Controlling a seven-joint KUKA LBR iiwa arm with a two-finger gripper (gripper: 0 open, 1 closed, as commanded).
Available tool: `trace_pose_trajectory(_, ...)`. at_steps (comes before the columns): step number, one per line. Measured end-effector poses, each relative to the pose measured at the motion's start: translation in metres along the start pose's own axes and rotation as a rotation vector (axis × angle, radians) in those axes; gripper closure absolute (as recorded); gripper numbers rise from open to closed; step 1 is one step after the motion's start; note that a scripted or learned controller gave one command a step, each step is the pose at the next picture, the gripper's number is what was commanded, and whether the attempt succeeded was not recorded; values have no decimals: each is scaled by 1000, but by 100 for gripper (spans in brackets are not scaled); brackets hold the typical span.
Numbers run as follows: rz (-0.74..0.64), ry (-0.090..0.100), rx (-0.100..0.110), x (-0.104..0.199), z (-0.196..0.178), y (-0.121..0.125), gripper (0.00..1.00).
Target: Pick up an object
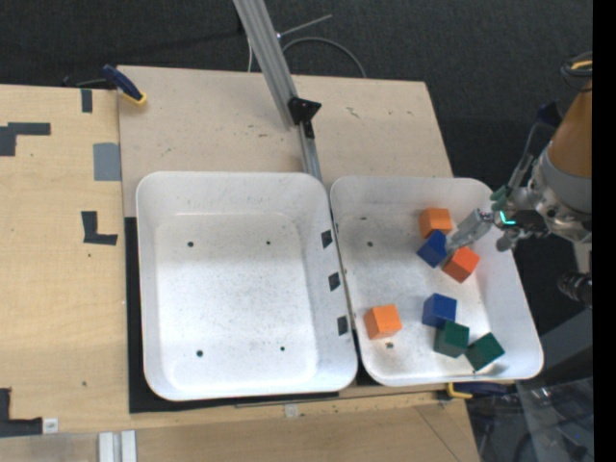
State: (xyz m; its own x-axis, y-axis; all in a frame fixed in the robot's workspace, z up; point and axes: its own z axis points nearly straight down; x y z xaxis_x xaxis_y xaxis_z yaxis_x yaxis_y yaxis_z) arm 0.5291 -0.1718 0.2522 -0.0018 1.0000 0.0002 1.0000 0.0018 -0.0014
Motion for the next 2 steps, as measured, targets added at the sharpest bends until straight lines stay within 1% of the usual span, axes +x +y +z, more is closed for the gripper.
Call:
trace_pose_trajectory(1, 2, 1, 7, -2, 64, -4, 0)
trace_pose_trajectory(2, 2, 1, 6, -4, 110, -12, 0)
